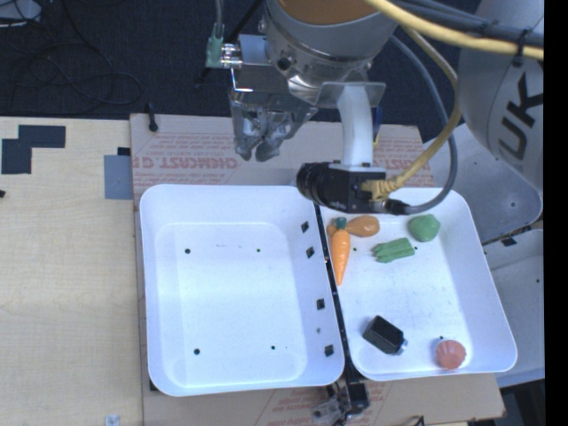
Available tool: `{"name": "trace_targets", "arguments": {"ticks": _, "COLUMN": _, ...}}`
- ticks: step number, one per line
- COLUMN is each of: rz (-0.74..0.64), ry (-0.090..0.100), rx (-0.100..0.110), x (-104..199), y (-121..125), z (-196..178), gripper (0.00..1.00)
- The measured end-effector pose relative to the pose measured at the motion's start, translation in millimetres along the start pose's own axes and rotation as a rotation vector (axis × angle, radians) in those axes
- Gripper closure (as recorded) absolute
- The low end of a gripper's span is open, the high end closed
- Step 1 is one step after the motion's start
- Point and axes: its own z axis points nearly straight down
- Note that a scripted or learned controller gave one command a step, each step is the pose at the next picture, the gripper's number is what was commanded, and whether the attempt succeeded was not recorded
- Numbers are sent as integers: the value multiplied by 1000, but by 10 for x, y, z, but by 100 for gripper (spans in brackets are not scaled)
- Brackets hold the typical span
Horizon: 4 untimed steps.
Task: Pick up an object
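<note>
Above the far edge of the left bin [169, 204] we see the gripper [263, 142], its fingers together on nothing, while in the right bin [493, 318] lie a carrot [339, 254], a black block [384, 335] and a pink ball [450, 354].

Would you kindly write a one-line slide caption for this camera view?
KUKA arm's gripper hovers above the bins; carrot, green pieces, black block lie in the right bin.
</note>
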Motion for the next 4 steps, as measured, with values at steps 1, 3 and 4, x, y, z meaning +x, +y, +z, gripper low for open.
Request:
{"name": "trace_targets", "arguments": {"ticks": 1, "rz": -2, "ry": -4, "rx": 9, "x": 5, "y": -5, "z": 47, "gripper": 0}}
{"name": "trace_targets", "arguments": {"ticks": 3, "rz": -7, "ry": -6, "rx": 13, "x": 14, "y": -5, "z": -43, "gripper": 0}}
{"name": "trace_targets", "arguments": {"ticks": 4, "rz": -12, "ry": -7, "rx": 17, "x": 24, "y": -6, "z": -139, "gripper": 100}}
